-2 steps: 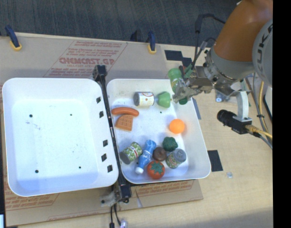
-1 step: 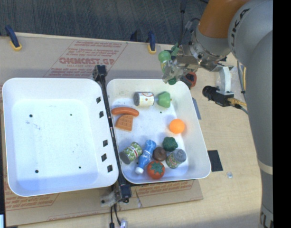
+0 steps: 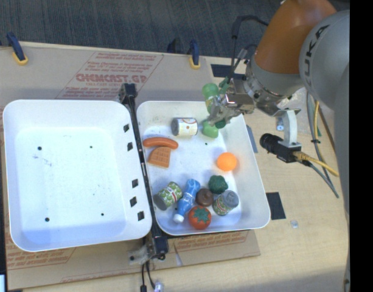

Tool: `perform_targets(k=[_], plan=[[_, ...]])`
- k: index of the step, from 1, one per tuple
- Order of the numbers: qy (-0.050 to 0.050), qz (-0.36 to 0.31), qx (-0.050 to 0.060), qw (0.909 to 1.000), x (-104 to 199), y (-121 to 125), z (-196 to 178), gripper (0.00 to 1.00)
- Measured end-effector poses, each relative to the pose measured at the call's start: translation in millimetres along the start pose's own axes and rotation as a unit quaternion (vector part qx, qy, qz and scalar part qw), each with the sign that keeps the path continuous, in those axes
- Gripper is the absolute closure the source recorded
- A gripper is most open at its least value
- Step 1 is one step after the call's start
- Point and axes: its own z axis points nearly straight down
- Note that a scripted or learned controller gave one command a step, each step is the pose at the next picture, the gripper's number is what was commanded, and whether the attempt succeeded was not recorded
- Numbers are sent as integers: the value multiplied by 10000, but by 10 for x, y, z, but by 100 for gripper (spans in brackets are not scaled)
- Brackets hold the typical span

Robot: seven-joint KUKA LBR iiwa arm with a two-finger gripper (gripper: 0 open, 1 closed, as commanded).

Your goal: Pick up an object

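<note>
The gripper (image 3: 218, 111) is seen over the far right corner of the right bin (image 3: 254, 181). Whether it is wide, narrow or holding anything cannot be told; its tip is confused with green shapes. A green object (image 3: 210, 129) lies just beneath it, partly overlapped. In the same bin are noted a small can (image 3: 185, 127), a sausage (image 3: 160, 143), an orange ball (image 3: 227, 162) and a crowded near cluster, individually hard to identify. The left bin (image 3: 16, 163) stands beside it. The arm (image 3: 296, 35) is cut off at the right.

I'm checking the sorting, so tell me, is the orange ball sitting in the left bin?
No, the orange ball lies in the right bin, near its right wall, with the other small items.
</note>
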Motion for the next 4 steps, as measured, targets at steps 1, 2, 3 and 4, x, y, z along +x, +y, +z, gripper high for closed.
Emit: perform_targets(k=[1,2,3,4], plan=[[5,-8,-3,10000,310,-287,-96,100],[6,-10,-4,10000,586,-650,-144,100],[3,-8,-4,10000,583,-650,-145,0],[1,0,12,10000,-32,-692,968,0]])
